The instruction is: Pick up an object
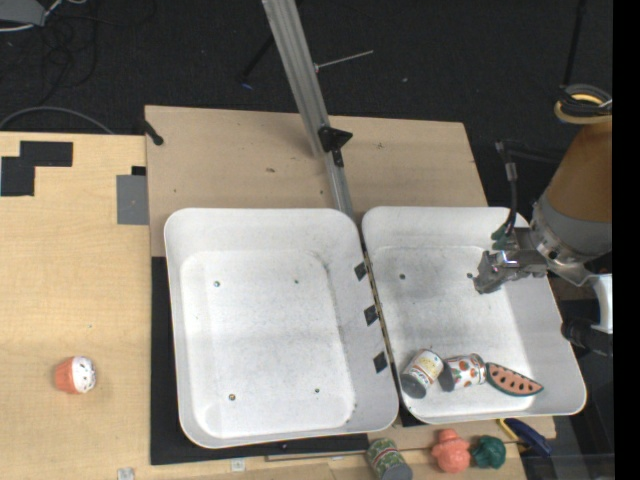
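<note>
In the right bin [440,288], along its front edge, lie a small tin can with a yellow label [423,372], a red and white patterned can [463,372] and a watermelon slice toy [515,380]. My gripper [487,275] hangs over the right part of this bin, well behind those objects and apart from them. I see nothing between its fingers. The arm's orange band [590,168] rises at the right edge.
The left bin [265,328] lies beside the right one. In front of the bins lie a dark can [385,458], a pink toy [450,451] and a green toy [488,452]. An orange ball [75,375] rests on the bench at far left. A metal rail [305,88] slants behind.
</note>
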`<move>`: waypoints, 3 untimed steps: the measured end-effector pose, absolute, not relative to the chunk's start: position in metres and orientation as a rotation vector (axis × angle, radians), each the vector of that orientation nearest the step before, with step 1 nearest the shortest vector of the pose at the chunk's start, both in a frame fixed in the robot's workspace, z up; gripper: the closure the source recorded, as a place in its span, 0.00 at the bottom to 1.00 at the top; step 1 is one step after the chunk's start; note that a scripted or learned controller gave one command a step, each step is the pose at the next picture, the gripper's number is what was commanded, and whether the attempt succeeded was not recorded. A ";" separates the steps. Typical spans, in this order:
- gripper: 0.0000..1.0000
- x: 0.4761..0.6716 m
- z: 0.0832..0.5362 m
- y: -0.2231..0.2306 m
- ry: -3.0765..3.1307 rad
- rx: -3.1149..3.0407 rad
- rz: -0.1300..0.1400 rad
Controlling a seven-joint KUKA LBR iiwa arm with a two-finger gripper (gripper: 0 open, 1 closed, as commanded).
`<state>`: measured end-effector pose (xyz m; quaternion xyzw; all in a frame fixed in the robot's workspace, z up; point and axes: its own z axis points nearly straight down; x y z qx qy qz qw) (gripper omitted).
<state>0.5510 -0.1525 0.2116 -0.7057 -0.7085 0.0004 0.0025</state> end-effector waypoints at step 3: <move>1.00 0.527 0.214 -0.019 -2.220 -2.214 0.003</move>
